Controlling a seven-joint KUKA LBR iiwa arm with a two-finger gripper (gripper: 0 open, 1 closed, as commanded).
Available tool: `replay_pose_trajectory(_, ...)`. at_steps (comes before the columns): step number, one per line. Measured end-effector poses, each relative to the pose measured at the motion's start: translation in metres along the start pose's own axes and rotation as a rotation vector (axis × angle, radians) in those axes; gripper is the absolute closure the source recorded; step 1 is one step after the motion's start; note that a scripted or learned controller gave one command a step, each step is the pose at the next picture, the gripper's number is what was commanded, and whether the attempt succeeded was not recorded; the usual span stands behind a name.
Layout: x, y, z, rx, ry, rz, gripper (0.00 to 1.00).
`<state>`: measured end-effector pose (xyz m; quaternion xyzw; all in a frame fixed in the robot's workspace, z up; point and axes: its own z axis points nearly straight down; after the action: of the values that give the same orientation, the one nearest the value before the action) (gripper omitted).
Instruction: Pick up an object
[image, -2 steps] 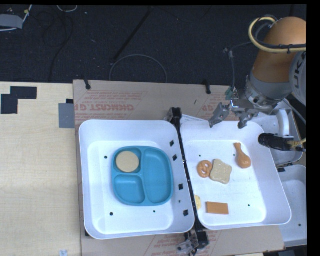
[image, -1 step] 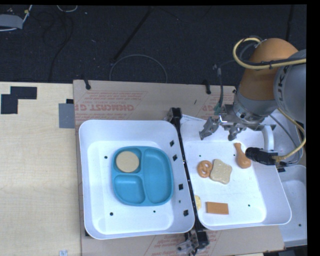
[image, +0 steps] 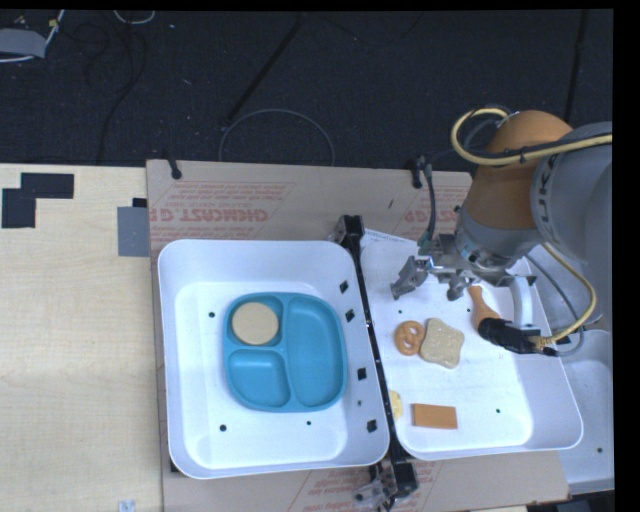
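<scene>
Camera view: white bins (image: 190, 300) on cardboard-topped bench (image: 260, 205).

Open floor is offered in the right bin (image: 560, 425) toward 4 and 5 o'clock, past the orange slab (image: 434, 416). At its centre the way is blocked by the pretzel (image: 407, 337) and the bread slice (image: 442, 342), which touch each other. The 12 o'clock end is taken up by the pincer (image: 432, 277) and the arm (image: 525, 200) above it. In the left bin (image: 190, 300), most room is claimed by the blue divided tray (image: 310, 350), with a round biscuit (image: 254, 323) at its 10 o'clock compartment; bare margins are left around it. Between the bins a black divider (image: 362, 320) is set.
</scene>
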<state>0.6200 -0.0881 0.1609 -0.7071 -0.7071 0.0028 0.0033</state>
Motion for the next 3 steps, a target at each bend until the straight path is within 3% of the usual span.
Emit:
replay_pose_trajectory(1, 0.006, -0.004, 0.046, -0.001, 0.001, 0.003, 0.0)
replay_pose_trajectory(2, 0.004, -0.003, 0.033, -0.003, 0.0, 0.008, 1.0)
replay_pose_trajectory(3, -0.003, 0.004, -0.014, -0.011, -0.001, 0.007, 1.0)
